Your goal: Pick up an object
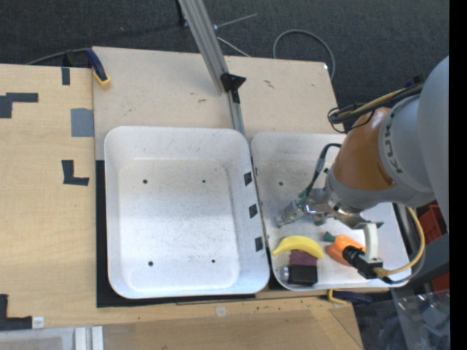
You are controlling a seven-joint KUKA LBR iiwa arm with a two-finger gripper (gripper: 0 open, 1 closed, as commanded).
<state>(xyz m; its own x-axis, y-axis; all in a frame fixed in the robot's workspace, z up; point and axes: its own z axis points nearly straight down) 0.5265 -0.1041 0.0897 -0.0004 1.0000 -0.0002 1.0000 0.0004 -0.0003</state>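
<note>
Your gripper [292, 211] hangs low in the right bin [281, 159], whether open or closed I cannot tell. At its five o'clock lie the banana [298, 246], a dark block [300, 271] and an orange toy [338, 250], bunched against the near wall.

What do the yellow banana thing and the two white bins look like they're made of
The banana looks like molded plastic or foam, a toy: evenly saturated yellow, smooth, no browning; which of the two is unclear. The left bin and right bin look like thin formed plastic, matte white with rounded rims and corners, their floors scuffed with dark specks.
</note>
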